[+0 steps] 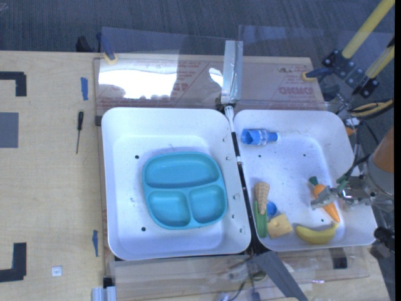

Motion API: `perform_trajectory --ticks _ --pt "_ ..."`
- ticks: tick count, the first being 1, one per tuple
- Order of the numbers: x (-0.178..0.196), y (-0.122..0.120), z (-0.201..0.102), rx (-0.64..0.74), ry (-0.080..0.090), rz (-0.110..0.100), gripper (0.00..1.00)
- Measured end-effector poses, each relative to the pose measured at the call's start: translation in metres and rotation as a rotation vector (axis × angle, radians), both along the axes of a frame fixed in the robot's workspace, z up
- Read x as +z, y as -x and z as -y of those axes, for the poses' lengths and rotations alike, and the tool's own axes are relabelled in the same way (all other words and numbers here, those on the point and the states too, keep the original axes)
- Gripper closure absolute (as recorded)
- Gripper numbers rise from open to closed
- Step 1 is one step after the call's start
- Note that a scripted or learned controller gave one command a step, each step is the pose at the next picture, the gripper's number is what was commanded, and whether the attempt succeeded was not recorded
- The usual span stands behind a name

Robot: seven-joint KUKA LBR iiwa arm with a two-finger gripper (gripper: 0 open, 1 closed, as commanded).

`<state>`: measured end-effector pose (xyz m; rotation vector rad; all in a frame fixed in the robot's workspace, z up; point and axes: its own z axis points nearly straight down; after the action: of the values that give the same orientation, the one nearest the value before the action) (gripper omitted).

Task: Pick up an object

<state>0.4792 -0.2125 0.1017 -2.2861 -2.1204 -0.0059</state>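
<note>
Two white bins, end effector (326,197) low in the right one.
Left bin (119,130) holds a teal divided tray (184,189); right bin (294,149) holds bottle (259,137), banana (316,232), carrot (329,209) at 3 o'clock; grip state unclear.

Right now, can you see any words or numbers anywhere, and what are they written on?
Reddish print on the clear panel behind the right bin: too blurred to read.
Reddish print on the clear panel behind the left bin: washed out by glare, unreadable.
Blue bottle in the right bin: label too small to read.
Teal divided tray, banana and carrot: no writing that I can see.
</note>
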Motion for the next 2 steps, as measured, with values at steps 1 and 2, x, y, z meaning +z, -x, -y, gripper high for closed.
perform_trajectory --ticks 1,2 --pt "0.0133 -0.0018 0.0057 -0.005 0.014 0.011 1.0" --pt "0.0123 -0.0023 0.0008 0.001 0.004 0.006 0.0"
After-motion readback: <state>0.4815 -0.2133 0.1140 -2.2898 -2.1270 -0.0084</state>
